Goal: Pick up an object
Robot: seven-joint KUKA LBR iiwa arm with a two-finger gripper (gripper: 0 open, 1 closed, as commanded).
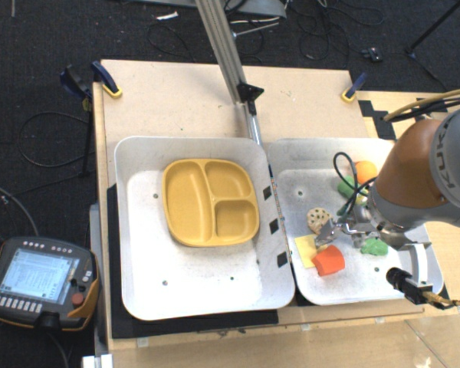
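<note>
Camera view: the arm (418, 175) is reaching in from the right and is hanging over the right bin (291, 179), with the end effector (339, 231) sitting low among a cluster of small objects. Its metal parts are pointing left toward a yellow block (305, 248) and an orange-red block (329, 261), which are lying touching one another near the bin's near-left part. A speckled round piece (317, 218) is lying just beyond them, a green piece (374, 247) is lying just right of the end effector, and an orange ball (365, 169) with a second green item (346, 184) is sitting farther back, partly hidden by the arm.

Whether the end effector is spread or pressed together, I cannot tell; nothing is visibly caught in it.

The left bin (138, 205) is carrying a yellow divided tray (211, 202), well apart from the work. The worktop (176, 98) is lying bare behind both bins.

Judgement: the pick is not yet made. For a sound grasp, the end effector should be centring on one item alone, most likely the orange-red block, since its neighbour is touching it and may be dragged or wedged. A straight, level descent and a clean vertical lift appear advisable.
</note>
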